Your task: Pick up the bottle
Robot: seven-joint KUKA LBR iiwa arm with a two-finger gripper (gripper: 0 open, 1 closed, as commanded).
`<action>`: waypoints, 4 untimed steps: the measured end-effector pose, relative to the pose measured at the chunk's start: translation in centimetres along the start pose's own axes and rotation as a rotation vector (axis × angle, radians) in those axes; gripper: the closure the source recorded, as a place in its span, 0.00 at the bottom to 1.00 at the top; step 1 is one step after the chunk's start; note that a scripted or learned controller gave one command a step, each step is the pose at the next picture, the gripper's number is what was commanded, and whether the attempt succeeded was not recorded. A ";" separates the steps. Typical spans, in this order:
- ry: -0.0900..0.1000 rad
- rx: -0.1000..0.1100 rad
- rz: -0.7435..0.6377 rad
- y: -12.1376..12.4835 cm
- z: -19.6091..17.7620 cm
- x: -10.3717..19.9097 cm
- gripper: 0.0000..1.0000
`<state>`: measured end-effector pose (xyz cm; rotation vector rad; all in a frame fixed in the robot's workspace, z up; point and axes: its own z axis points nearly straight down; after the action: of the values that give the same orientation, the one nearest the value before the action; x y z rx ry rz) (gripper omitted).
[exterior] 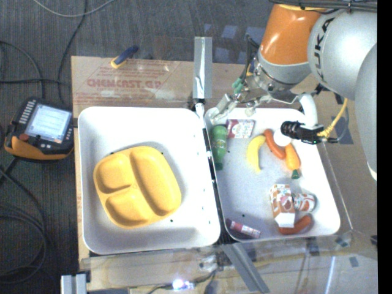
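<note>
A small red tube [244,228] lies at the near edge of the right bin [327,216], beside a printed carton [283,199] and a sausage [295,225]. The left bin [86,164] holds a glossy yellow sectioned tray [136,185]. Both white bins rest on a brown cardboard sheet [135,81] over grey carpet. The green bottle [218,144] lies along the right bin's left wall. The gripper [236,103] hangs just beyond the bottle's far end, fingers spread, pinching nothing.
</note>
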<state>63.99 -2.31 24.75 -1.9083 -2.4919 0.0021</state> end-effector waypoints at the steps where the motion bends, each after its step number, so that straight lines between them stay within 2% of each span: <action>1: 0.000 -0.001 0.000 0.0 0.0 0.0 0.00; 2: 0.001 -0.002 -0.410 -5.3 4.3 4.9 0.00; 3: -0.003 -0.002 -0.524 -7.0 5.6 -6.9 0.00; 4: -0.009 -0.011 -0.650 -14.8 15.8 -4.5 0.00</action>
<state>50.79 -10.50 9.00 -1.0176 -2.9831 -0.0049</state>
